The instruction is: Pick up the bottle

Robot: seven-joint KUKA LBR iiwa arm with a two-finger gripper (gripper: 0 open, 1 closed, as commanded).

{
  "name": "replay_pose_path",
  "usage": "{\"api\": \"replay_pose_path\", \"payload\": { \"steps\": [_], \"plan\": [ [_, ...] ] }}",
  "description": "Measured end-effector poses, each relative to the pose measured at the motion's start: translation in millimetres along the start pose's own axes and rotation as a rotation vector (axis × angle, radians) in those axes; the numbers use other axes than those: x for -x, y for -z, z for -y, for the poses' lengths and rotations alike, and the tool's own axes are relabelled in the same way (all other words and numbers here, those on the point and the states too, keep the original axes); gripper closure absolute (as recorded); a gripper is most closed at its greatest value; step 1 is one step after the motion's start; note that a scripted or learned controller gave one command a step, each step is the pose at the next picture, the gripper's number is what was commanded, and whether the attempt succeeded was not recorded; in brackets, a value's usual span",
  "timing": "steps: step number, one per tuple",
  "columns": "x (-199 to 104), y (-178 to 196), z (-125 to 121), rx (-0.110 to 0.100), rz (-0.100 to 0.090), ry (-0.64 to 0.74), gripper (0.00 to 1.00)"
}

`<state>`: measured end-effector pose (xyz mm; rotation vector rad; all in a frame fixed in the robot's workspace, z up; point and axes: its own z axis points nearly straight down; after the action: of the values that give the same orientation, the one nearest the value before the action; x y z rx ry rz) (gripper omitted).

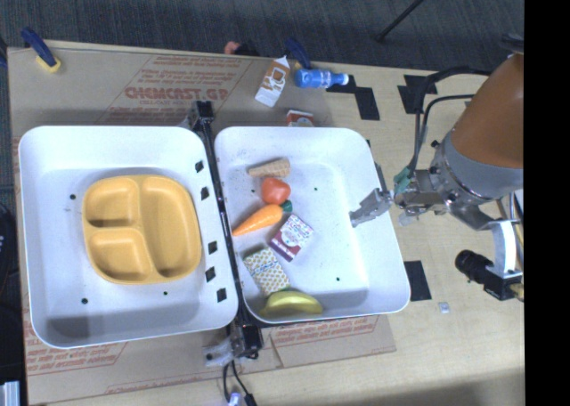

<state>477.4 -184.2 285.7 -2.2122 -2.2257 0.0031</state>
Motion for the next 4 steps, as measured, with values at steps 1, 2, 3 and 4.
{"api": "replay_pose_path", "payload": {
  "steps": [1,2,3,4],
  "plan": [
    [0,10,0,-0.002,-0.001,0.005,1.00],
    [14,-40,1,0.000,0.000,0.156,1.00],
    [27,-54,1,0.000,-0.001,0.404,1.00],
    [27,-55,1,-0.001,-0.001,0.670,1.00]
  ]
}}
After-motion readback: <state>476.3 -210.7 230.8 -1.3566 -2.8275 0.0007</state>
